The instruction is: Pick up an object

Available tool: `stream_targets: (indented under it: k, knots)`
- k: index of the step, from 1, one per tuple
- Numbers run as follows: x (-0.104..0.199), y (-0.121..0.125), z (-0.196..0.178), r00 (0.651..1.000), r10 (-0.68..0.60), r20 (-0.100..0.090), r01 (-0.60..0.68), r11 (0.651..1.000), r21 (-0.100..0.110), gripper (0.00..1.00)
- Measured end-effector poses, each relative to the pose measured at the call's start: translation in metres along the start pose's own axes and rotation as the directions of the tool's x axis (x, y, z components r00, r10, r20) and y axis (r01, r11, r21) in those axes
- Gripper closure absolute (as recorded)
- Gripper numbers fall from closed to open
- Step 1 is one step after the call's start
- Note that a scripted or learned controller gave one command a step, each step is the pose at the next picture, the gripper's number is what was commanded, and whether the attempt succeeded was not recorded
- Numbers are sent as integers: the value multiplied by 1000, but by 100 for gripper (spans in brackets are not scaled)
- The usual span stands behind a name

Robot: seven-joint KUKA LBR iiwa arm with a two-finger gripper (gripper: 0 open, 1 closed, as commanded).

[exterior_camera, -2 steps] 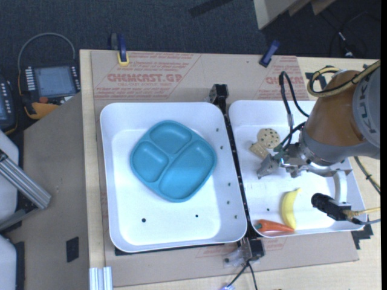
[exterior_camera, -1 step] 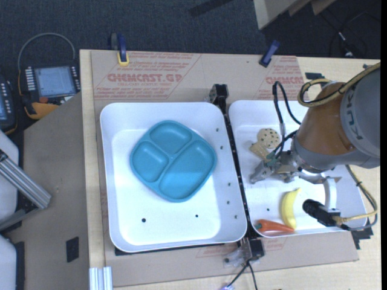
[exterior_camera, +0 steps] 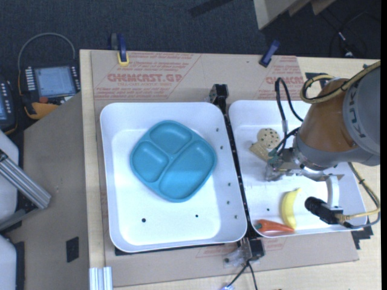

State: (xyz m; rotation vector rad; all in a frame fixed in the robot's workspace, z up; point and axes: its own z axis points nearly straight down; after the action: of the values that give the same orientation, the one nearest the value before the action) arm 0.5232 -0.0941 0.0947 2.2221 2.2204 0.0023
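Two white bins [exterior_camera: 112,180] lay below my gripper [exterior_camera: 273,169], whose grip I could not tell; I judged it should descend straight and centred over the banana [exterior_camera: 290,207] just beside it.

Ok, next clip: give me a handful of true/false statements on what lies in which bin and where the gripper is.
1. The blue divided plate lies in the left bin. True.
2. The banana lies on the blue plate. False: it lies in the right bin, near its front edge.
3. An orange carrot-like item lies beside the banana at the right bin's front edge. True.
4. The gripper hangs over the left bin. False: it is over the right bin, between the beige spotted item and the banana.
5. The beige spotted item sits behind the gripper, toward the right bin's back. True.
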Motion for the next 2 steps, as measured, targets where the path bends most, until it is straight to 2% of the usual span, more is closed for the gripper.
stream_targets:
  k: [2]
  knots:
    - [-11, 1, -119, 1000, -1, 2, 1, 1000, -2, 100]
